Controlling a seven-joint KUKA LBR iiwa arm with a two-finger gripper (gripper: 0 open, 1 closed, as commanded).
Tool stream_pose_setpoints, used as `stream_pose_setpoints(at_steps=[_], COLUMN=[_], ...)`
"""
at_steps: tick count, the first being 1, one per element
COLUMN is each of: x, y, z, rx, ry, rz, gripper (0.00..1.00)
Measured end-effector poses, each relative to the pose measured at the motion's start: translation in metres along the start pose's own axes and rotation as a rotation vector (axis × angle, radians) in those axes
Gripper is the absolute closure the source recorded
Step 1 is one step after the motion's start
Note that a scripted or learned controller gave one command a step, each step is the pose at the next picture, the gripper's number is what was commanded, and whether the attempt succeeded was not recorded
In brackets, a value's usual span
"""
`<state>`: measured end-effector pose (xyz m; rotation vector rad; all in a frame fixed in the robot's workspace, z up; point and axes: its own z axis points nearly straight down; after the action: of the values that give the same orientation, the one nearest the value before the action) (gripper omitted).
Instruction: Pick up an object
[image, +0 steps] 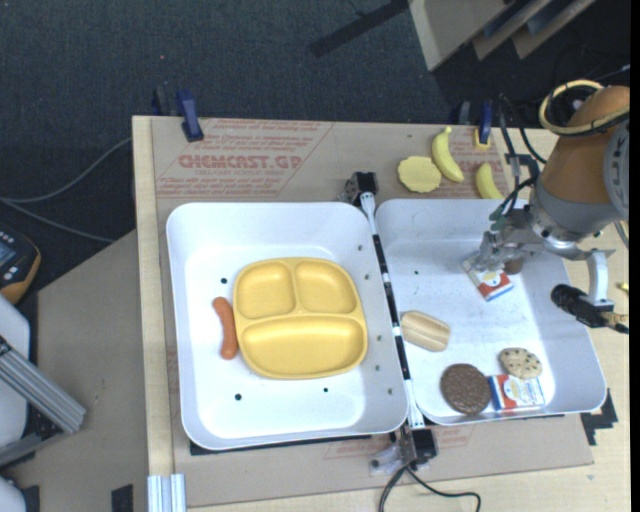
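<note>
My gripper (492, 256) reaches down into the right bin (430, 225) near its far right part, below the grey arm with the orange band. Directly under its tip lies a small red and white packet (496, 289), touching or nearly touching the gripper. Further forward in the same bin lie a tan bread roll (424, 330), a dark brown round cookie (465, 388), a chocolate chip cookie (519, 362) and a small red, white and blue box (517, 394).
The left bin (200, 245) holds a yellow divided plate (298, 318) with a sausage (226, 327) beside it on the left. Behind the right bin, on the bench, lie two toy bananas (449, 155) and a yellow round piece (420, 174). Blue clamps (187, 115) stand at the bench's back edge.
</note>
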<state>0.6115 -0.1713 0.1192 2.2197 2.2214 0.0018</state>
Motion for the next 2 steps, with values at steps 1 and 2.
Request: stream_pose_setpoints(at_steps=[1,2], x=[0.0,-0.033], y=[0.0,-0.002], z=[0.001,0.027], rx=[0.001,0.003], ry=[0.0,-0.001], rz=[0.0,0.004], gripper=[0.0,0.0])
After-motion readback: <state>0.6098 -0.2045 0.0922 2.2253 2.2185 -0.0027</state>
